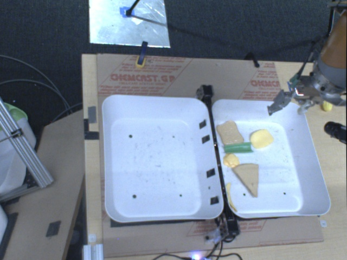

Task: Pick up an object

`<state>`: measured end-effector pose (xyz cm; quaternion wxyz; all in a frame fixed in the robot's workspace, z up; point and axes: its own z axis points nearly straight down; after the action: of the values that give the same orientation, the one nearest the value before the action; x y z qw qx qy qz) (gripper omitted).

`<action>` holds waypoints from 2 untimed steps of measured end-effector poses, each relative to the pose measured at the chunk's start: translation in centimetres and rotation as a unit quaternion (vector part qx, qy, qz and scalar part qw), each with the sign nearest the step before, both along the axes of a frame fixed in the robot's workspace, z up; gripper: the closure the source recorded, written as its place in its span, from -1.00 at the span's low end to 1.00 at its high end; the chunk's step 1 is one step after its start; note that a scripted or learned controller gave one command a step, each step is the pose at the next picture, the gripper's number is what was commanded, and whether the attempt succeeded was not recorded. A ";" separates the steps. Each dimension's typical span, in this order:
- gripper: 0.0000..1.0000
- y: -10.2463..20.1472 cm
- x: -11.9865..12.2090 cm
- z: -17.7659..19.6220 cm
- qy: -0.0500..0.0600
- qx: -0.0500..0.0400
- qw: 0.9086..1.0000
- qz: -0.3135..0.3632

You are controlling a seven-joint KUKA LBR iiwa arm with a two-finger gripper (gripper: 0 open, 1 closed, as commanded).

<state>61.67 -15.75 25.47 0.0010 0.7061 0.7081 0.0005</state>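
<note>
A cardboard-covered bench (162, 75) on dark carpet bears two white bins — the left bin (157, 156) and the right bin (303, 161), which holds a tan wedge (248, 176), yellow lump (262, 138) and green stick (237, 148). The gripper (287, 103) hovers above the right bin's far edge — its grip state I cannot tell.

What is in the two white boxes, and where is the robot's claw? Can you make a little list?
left bin: white, dark specks on its floor
right bin: holds toy food
bread slice: tan, near the divider
green stick: just below the bread slice
yellow lump: right of the green stick
small yellow piece: under the green stick
tan wedge: lowest in the group
gripper: above the right bin's top edge, holding nothing
</note>
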 end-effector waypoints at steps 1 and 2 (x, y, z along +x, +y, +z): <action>-1.00 0.0 -3.6 -17.5 0.001 0.002 1.000 -0.002; -1.00 5.1 -11.7 -17.1 0.005 0.003 1.000 0.000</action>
<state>49.95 -10.61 8.34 -0.0040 0.7064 0.7078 -0.0008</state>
